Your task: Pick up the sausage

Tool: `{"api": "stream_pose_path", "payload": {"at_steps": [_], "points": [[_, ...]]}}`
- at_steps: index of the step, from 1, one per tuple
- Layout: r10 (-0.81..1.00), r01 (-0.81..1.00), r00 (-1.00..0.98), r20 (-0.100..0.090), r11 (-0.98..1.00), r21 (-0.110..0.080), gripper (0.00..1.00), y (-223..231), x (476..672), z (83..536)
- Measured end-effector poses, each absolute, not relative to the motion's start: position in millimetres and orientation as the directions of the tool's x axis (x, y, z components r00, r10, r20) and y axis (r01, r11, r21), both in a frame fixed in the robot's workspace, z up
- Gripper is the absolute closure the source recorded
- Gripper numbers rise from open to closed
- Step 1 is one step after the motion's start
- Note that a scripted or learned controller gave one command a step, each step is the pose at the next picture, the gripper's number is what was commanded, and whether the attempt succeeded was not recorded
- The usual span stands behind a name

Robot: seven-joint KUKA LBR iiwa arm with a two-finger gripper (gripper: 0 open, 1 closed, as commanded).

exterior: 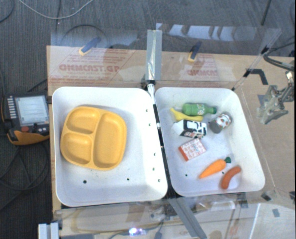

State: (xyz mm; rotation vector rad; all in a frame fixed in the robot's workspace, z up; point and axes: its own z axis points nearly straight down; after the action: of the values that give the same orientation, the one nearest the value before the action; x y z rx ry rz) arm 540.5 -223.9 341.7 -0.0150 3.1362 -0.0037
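Beside the carrot [213, 168] lies the sausage [230, 177].

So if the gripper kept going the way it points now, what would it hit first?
Probably the bare brown bench just right of the right-hand white bin; the gripper hangs outside it, far from the reddish sausage. Depth is unclear.
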Motion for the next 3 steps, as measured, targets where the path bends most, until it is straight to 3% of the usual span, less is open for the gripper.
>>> {"api": "stream_pose_path", "payload": {"at_steps": [1,2,3], "points": [[-0.009,-0.009,-1.000,-0.010,1.000,-0.002,1.00,-223.1,542.2,351.7],[-0.431,-0.431,-0.902,-0.006,0.902,-0.003,1.00,-222.7,522.3,435.2],[-0.432,-0.432,-0.902,-0.013,0.902,-0.004,1.00,-220.7,524.6,445.3]]}}
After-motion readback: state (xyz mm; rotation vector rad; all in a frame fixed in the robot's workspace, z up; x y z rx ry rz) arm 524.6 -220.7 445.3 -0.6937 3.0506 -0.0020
